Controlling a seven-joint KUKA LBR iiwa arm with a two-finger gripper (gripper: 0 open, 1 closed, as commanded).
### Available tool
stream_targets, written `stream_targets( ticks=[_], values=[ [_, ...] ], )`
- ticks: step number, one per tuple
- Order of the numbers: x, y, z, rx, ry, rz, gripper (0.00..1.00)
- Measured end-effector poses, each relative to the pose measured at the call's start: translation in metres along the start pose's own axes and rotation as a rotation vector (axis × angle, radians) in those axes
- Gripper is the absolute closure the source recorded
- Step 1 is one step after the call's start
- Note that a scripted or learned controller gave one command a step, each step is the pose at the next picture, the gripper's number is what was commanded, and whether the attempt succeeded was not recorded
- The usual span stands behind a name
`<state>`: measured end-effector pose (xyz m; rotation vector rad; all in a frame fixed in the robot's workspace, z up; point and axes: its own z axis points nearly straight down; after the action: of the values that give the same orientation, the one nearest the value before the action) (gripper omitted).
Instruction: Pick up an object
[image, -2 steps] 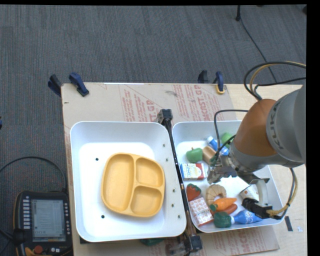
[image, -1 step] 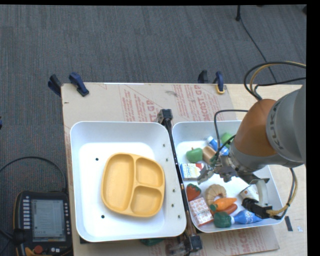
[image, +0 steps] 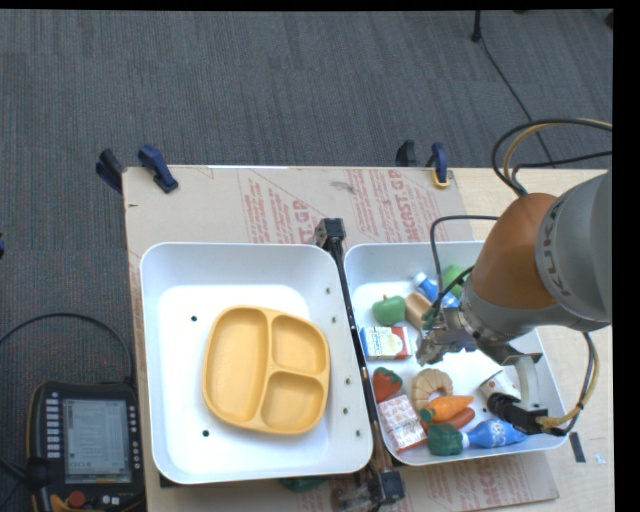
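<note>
My gripper (image: 432, 346) hangs low over the middle of the right bin (image: 385, 260), on the grey arm with its orange band (image: 512, 262). Directly around it lie a small white and red box (image: 384, 343) to its left, a tan pastry-like toy (image: 432, 384) just in front and a green pepper (image: 390, 308) to the back left. Nothing can be seen held by the gripper. The arm hides part of the bin's right side.
More toys crowd the right bin: a red strawberry (image: 386, 382), a carrot (image: 448, 407), a red patterned packet (image: 400, 421), a blue bottle (image: 495, 435), a blue and white item (image: 428, 288). The left bin (image: 170, 280) holds a yellow divided plate (image: 267, 368).
</note>
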<state>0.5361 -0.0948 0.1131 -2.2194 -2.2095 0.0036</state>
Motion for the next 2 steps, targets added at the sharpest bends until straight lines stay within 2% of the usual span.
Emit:
stream_targets(
  ticks=[1,2],
  values=[
    [0.0,0.0,0.0,0.0,0.0,0.001,0.0],
    [0.008,0.041,0.021,-0.011,-0.005,-0.007,0.0]
  ],
)
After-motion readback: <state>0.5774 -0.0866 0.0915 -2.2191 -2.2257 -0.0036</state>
